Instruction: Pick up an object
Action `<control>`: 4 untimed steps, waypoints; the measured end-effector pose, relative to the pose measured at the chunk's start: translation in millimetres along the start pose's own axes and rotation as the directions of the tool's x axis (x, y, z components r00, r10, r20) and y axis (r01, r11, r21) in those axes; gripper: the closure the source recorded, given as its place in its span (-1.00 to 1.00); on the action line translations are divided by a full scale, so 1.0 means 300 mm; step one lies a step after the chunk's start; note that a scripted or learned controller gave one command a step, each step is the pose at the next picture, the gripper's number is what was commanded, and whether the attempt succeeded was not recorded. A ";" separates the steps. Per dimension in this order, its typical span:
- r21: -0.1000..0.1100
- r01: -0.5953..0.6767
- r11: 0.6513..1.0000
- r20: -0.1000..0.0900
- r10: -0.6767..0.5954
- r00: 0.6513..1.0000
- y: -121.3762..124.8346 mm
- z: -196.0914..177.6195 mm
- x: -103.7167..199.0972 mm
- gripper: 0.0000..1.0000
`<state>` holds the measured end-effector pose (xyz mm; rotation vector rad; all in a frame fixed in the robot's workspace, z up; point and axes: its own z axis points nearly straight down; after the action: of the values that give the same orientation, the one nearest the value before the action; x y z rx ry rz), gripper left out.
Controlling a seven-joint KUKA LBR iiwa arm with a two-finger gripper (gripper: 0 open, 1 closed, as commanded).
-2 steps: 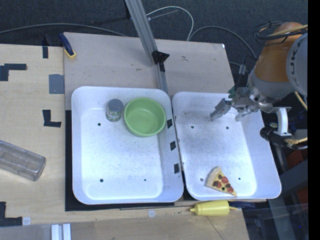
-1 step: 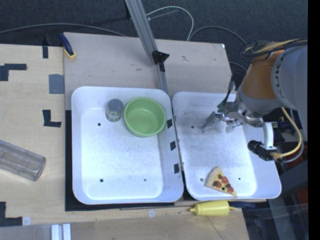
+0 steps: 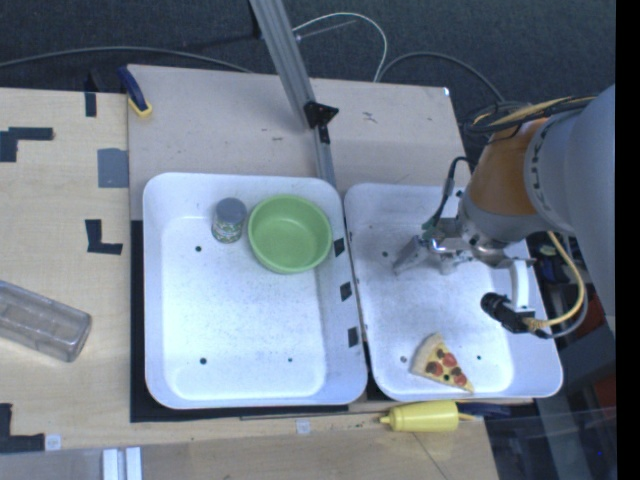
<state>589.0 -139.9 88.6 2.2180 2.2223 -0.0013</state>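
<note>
Pizza slice (image 3: 441, 362) lying flat at near edge of right bin (image 3: 385, 298), untouched, likeliest target; green bowl (image 3: 290, 233) and small can (image 3: 229, 219) resting in left bin (image 3: 170, 298); nothing lifted yet; gripper (image 3: 412, 256) low over right bin's bare middle, well apart from slice; fingers seemingly spread, grasping nothing; wrist angled leftward.

I see the gripper (image 3: 412, 257) low over the right bin (image 3: 385, 338), fingers apart, nothing between them. Pizza slice (image 3: 441, 362) lies near-right. Left bin (image 3: 240, 368) holds a green bowl (image 3: 290, 233) touching a small can (image 3: 229, 220).
</note>
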 end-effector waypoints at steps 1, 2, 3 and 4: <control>0.001 0.001 1.000 -0.001 -0.001 1.000 0.000 -0.035 0.003 1.00; -0.002 -0.001 1.000 -0.001 0.001 1.000 -0.014 -0.180 0.000 1.00; -0.004 0.001 1.000 -0.001 -0.001 1.000 -0.012 -0.387 0.020 1.00; -0.001 0.000 1.000 -0.002 0.000 1.000 -0.010 -0.448 0.021 1.00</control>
<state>585.9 -133.3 223.1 2.2189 2.2226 0.0013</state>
